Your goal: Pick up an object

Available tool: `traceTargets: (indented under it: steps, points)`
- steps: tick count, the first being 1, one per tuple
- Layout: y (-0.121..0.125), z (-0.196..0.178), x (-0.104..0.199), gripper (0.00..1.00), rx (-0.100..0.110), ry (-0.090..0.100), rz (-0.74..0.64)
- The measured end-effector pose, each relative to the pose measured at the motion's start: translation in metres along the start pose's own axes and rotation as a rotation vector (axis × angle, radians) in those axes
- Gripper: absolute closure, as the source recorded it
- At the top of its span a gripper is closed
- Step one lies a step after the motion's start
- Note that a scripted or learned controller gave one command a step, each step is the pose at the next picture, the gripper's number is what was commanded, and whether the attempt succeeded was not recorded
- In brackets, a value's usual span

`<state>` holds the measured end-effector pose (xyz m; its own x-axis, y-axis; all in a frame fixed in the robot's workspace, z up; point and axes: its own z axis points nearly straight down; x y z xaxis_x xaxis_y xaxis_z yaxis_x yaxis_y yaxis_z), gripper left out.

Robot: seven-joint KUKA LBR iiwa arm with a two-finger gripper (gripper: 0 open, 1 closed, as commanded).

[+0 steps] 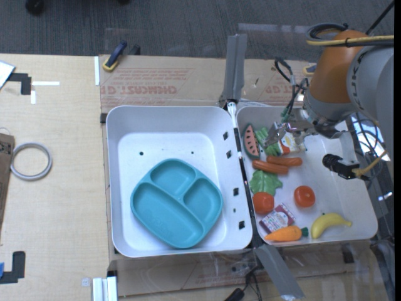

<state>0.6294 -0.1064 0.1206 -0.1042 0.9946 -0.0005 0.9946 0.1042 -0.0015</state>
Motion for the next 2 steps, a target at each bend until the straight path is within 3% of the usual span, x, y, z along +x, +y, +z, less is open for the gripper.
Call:
traceTargets:
  steps: [1, 2]
  points:
    - [0.000, -0.010, -0.001, 1.00, -0.001, -0.001, 0.002]
    - [0.023, -0.100, 0.046, 1.00, -0.002, -0.001, -0.023]
